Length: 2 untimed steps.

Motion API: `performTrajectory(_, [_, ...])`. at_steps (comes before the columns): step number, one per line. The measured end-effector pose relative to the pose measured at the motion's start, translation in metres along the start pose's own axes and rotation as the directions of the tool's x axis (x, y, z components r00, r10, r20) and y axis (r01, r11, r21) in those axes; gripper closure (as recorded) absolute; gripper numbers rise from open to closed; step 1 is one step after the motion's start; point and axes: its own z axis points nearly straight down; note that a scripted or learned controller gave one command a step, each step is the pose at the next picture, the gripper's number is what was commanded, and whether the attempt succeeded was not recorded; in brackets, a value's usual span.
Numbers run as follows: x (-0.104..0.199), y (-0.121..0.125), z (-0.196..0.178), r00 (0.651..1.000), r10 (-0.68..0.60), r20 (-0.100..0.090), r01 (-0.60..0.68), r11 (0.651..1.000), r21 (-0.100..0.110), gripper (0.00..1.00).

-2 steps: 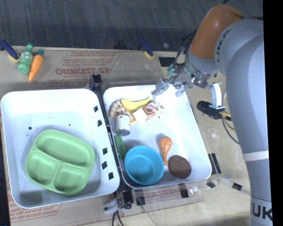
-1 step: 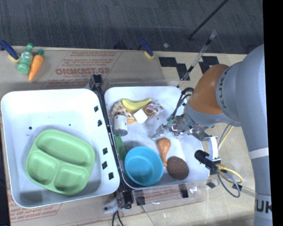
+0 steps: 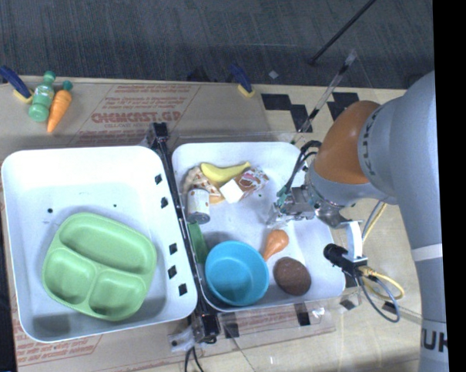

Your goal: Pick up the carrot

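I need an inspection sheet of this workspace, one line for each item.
Surface: bench with two white bins, left bin and right bin.
Job's things: carrot lies in the right bin, between the blue bowl and a brown ball.
Clutter: green tray in the left bin; banana, can and packets in the right bin; a second carrot on the bench outside.
Gripper: gripper sits just above the carrot, not holding it.
Cables: yellow cable beside the arm.
Surroundings: dark floor.
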Motion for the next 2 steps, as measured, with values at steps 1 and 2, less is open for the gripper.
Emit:
performTrajectory(1, [0.02,-0.075,0.011,1.0,0.007,-0.002,-0.007,1.0,-0.005,1.0])
performTrajectory(2, [0.074,-0.075,-0.062,0.995,0.095,-0.004,-0.095,0.995,-0.008,1.0])
